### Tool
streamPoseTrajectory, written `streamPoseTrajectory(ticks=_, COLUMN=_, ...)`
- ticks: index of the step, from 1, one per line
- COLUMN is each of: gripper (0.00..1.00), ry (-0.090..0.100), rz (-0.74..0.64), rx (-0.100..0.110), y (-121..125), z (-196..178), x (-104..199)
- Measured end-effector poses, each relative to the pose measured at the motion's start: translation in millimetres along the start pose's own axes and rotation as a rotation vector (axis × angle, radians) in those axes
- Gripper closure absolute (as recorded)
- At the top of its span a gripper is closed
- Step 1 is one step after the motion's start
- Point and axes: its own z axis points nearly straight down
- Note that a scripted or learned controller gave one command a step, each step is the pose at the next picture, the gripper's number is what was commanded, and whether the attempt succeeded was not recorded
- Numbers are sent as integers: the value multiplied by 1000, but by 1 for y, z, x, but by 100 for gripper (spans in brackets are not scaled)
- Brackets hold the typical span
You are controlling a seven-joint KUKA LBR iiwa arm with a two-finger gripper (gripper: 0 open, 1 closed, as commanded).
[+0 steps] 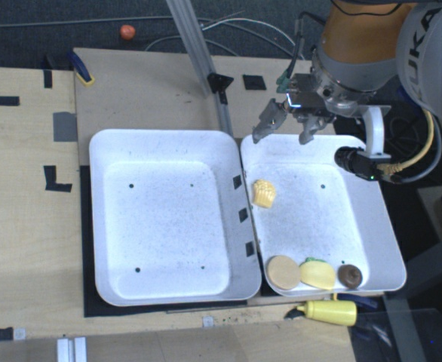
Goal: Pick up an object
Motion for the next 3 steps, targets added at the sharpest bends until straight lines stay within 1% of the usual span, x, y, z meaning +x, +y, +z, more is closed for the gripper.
streamPoseTrajectory(ticks=1, gripper=0, ry=1, rz=2, rx=-4, y=-63, z=-30, x=7)
streamPoseTrajectory(ticks=2, gripper=0, ry=-1, rz=2, rx=4, y=-25, z=-7, x=37)
streamPoseTrajectory(ticks=3, gripper=100, ry=-1, rz=3, rx=1, y=-25, z=-19, x=36)
